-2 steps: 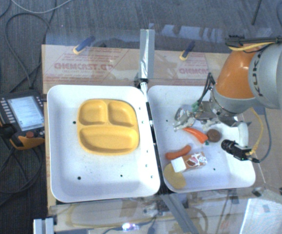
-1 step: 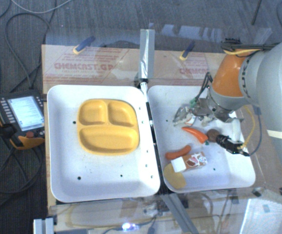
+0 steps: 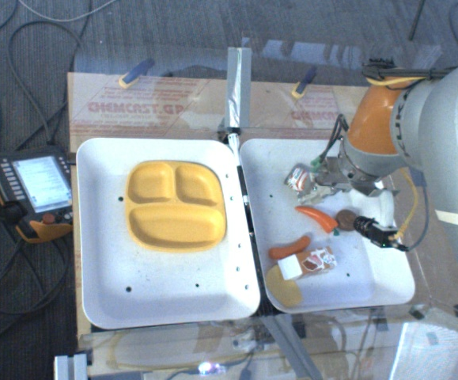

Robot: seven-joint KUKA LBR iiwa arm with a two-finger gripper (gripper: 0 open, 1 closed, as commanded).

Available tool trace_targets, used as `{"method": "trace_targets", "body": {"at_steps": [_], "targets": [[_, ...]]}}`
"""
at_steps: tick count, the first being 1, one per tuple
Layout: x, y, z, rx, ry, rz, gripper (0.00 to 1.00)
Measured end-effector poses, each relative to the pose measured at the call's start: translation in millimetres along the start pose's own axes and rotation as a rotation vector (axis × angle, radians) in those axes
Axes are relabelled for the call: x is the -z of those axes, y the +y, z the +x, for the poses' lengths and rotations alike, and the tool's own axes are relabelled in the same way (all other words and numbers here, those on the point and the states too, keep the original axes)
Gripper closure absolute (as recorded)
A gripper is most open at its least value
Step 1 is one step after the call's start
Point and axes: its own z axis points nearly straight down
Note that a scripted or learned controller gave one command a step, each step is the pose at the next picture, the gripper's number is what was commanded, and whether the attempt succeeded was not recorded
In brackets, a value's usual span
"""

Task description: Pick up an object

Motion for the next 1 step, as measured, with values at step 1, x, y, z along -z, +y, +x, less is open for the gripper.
{"method": "trace_targets", "body": {"at_steps": [1], "targets": [[4.4, 49.4, 28.3, 0.422, 0.008, 0.04, 1.0]]}}
